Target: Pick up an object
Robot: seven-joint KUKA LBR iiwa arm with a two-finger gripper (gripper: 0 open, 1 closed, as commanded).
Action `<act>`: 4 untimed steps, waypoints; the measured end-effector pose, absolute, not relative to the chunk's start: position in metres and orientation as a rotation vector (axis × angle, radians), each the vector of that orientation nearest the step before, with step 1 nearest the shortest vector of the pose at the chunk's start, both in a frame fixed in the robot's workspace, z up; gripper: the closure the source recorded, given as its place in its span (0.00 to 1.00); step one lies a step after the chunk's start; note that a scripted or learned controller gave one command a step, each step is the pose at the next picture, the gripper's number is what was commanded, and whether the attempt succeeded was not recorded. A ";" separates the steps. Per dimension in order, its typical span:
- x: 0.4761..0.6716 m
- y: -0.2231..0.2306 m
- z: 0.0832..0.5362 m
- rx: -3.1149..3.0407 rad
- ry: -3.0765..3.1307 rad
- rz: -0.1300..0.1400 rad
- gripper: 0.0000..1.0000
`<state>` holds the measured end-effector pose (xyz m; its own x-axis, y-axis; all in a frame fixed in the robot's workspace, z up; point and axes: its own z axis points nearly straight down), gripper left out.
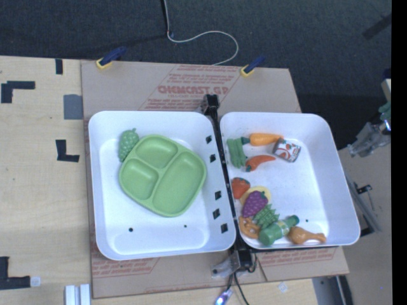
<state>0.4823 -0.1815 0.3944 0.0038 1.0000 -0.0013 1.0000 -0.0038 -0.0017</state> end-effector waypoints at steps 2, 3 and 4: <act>0.485 -0.120 0.534 -2.217 -2.247 -0.020 1.00; 0.485 -0.217 0.535 -2.233 -2.216 0.004 1.00; 0.484 -0.224 0.501 -2.222 -2.219 0.004 1.00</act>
